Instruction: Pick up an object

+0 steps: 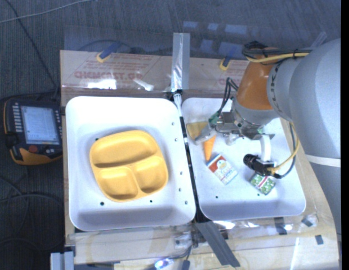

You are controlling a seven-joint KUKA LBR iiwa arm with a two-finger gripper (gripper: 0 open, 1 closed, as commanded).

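Roughly: my pincer [237,133] hung low in right bin [287,198]; couldn't tell its state. Orange carrot-like piece [209,147] sat just left, below it; card [222,169] further below. Needed shift left, then straight descent.

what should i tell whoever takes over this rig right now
End effector: low over the right bin, near its upper left; finger state unclear.
Things: orange piece just below it, small carton mid-bin, green item to the right. Yellow divided tray lies in the left bin.
Done: arm is over the objects.
Left: grasp one and lift it; nothing is visibly held.
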